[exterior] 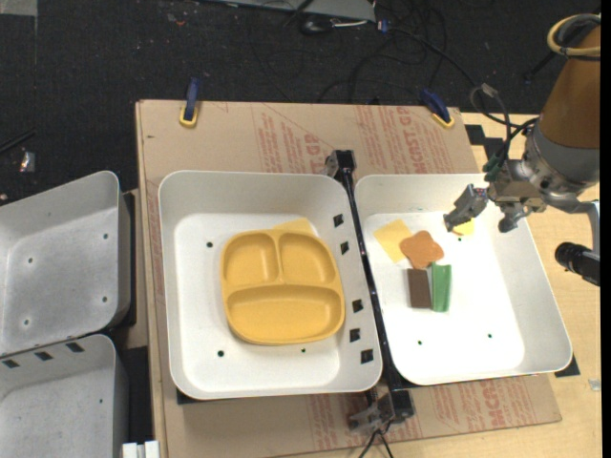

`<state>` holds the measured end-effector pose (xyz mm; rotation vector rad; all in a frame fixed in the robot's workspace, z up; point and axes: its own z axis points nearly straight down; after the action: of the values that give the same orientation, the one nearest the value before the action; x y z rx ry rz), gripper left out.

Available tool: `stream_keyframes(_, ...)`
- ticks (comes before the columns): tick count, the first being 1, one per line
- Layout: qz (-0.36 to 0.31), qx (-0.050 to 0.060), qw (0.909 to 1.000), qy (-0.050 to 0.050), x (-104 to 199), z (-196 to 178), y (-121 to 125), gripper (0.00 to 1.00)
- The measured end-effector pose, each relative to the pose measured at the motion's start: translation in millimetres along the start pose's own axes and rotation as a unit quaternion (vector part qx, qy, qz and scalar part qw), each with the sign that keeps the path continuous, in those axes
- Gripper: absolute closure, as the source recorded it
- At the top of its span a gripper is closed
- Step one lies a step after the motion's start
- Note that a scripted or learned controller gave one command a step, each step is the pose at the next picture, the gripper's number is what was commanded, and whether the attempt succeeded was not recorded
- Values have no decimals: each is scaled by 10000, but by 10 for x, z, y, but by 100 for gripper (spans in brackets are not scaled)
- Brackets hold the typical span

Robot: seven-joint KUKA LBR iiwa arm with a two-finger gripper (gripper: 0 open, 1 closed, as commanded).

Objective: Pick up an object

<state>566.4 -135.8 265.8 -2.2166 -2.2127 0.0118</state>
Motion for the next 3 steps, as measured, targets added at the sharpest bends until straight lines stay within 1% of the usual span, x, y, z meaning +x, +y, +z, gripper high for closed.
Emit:
stream_keyframes(1,-14,-57,10000,-8,5,-65,20,0)
stream_keyframes(2,1,-34,10000,-5,-77,517,62,0)
stream_keyframes(3,0,-38,10000,-4,-98,954,45,0)
